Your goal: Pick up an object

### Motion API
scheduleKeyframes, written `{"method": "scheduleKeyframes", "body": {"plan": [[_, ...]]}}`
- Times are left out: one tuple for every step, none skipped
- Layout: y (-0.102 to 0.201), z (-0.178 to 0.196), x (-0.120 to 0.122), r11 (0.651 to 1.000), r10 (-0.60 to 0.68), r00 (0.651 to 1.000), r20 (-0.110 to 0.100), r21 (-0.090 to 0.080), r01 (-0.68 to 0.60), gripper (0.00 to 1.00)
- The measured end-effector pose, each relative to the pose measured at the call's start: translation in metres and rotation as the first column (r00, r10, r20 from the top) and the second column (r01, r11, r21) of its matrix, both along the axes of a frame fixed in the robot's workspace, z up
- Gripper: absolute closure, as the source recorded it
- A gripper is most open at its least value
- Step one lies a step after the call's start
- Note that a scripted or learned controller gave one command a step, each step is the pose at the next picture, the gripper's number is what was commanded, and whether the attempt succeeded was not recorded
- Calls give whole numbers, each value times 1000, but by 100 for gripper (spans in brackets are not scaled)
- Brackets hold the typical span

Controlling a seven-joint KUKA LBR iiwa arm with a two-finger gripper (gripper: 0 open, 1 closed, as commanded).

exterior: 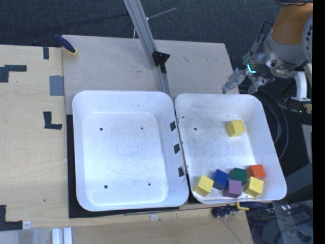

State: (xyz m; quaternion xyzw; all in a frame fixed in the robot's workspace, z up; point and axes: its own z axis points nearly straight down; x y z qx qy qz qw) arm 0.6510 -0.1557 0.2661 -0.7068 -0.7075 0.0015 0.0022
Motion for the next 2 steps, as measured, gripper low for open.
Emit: {"method": "scheduleKeyframes", "body": {"plan": [[0, 3, 1, 1000, 1, 1000, 4, -2, -1, 0], [7, -59, 1, 1000, 1, 1000, -2, -1, -1, 0]]}}
